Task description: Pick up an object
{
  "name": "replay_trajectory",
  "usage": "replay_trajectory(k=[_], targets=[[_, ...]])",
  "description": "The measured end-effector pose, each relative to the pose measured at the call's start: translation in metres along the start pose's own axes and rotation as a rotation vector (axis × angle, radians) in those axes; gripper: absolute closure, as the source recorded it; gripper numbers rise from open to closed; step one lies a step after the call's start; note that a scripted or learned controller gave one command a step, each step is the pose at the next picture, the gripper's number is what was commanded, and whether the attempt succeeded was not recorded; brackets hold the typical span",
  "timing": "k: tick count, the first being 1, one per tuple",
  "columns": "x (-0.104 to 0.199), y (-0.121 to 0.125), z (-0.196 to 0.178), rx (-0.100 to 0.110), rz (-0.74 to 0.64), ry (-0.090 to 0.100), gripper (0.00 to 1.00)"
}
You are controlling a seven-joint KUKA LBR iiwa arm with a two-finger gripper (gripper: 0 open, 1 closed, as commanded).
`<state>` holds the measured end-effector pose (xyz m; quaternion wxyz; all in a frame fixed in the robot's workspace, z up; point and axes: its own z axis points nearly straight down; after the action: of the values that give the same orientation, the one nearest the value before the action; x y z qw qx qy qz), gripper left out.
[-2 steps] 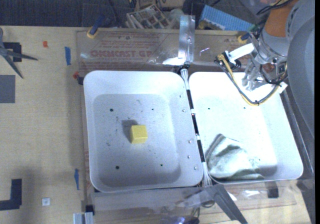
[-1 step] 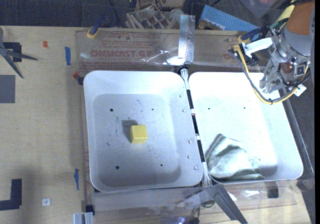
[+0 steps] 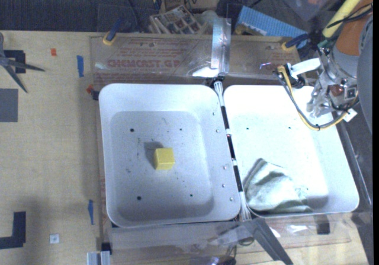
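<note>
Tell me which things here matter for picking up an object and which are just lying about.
For the job:
small yellow foam cube in the left white bin
crumpled grey-white cloth in the right white bin
gripper over the right bin

Lying about:
blue clamp
clear plastic sheet behind the bins

Open floor rings the yellow block (image 3: 164, 158) all around.

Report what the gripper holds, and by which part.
Nothing: the gripper hangs above the right white bin's far right corner, apart from everything.

Metallic end effector (image 3: 324, 99), looped yellow cable (image 3: 302, 117)
</note>
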<state>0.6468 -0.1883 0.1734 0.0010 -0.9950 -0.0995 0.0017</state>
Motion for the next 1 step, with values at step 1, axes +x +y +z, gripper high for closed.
replay_trajectory(k=[1], targets=[[0.0105, -0.0327, 0.0454, 0.001, -0.005, 0.0, 1.0]])
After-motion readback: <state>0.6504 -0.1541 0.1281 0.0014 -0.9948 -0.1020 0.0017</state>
